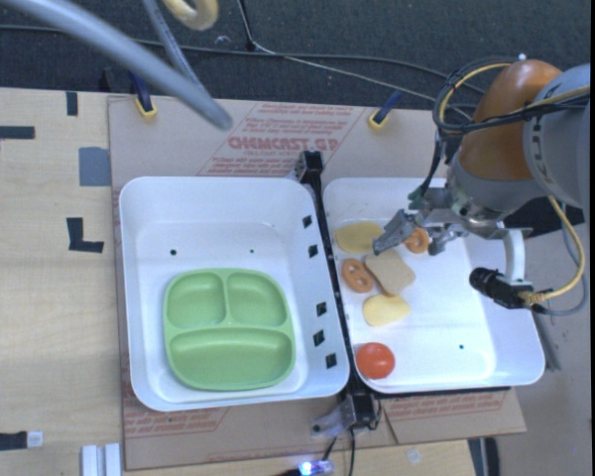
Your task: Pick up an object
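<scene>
The right white bin (496,360) holds a pale yellow oval piece (358,236), an orange ring-shaped piece (356,275), a tan bread slice (391,272), a yellow lump (386,310) and a red tomato (375,360). My gripper (413,240) hangs over the bin's upper middle, just above the bread slice's far end. Its fingers stand apart, open. A small orange piece (417,238) shows in the gap between them. Whether it touches either finger I cannot tell.
The left bin (139,206) holds a green divided tray (228,327). A black divider (322,266) runs between the bins. The arm's grey and orange body (511,137) and cables (506,286) overhang the right bin's right side.
</scene>
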